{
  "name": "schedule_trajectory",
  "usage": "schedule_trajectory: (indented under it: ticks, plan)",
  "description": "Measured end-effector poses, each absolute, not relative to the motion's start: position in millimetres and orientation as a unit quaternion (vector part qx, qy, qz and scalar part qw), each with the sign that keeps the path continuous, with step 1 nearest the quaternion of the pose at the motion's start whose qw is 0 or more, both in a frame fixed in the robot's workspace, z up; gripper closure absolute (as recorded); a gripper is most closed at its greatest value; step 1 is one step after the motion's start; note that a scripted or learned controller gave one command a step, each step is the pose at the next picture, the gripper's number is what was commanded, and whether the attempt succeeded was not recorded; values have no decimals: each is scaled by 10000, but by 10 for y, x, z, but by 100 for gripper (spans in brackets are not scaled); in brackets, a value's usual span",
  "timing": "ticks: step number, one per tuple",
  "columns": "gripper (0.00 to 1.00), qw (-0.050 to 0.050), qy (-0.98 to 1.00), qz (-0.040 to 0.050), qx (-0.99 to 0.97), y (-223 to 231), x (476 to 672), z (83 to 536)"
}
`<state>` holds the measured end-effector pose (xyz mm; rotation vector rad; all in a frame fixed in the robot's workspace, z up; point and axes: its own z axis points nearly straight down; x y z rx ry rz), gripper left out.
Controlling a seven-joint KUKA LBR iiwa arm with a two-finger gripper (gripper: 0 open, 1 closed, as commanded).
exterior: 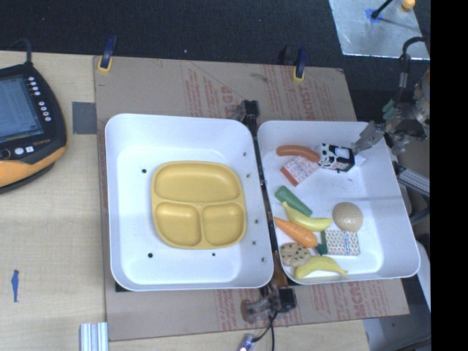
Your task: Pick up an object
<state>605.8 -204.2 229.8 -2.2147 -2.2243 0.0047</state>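
Where cardboard (219,79) shows, red print unreadable.

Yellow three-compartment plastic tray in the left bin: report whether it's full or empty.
Empty. The yellow three-compartment plastic tray shows bare yellow in all three sections; the toy foods lie in the right white bin.

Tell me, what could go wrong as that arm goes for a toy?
1. The toys in the right bin lie crowded: carrot, banana and green piece touch, so a grab there may catch two or slip.
2. The gripper is near the bin's far rim beside the cow; it could bump the rim or nudge the cow away.
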Motion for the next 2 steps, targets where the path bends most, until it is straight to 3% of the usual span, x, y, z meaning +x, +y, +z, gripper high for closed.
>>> schedule_trajectory:
  ticks: [1, 2]
  plan:
    - [0, -83, -7090, -26, -7051, -1837, 6490, 1107]
    - [0, -35, -7087, -11, -7055, -1502, 6586, 1167]
